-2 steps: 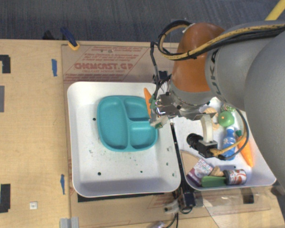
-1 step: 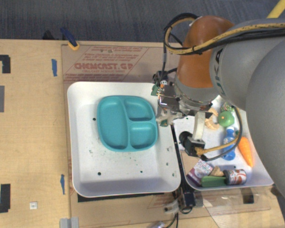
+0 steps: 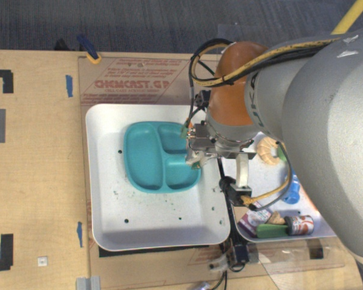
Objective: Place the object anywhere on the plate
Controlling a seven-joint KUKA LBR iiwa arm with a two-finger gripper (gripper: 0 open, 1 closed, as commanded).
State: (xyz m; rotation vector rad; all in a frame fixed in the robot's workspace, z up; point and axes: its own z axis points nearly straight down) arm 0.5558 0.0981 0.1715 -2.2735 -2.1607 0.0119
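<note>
The grey arm (image 3: 314, 119), entering from the right with its orange band (image 3: 233, 83) above the wrist, is the largest element and hides much of the right bin (image 3: 302, 234). Below it the counter (image 3: 36, 162) carries the left bin (image 3: 103, 180), in which the teal divided plate (image 3: 148, 159) lies toward the far right. The gripper (image 3: 195, 153) hangs over the plate's right edge, a placement that suits releasing something onto the plate. A small greenish-yellow bit (image 3: 196, 164), possibly the task's object, shows at the gripper's tip just above the plate's near-right compartment; its shape is too small to read. Whether the fingers are spread or pinching it cannot be told. The right bin contains a pale ridged item (image 3: 268, 150), a blue piece (image 3: 292, 191) and a red-and-white can (image 3: 301, 224).
</note>
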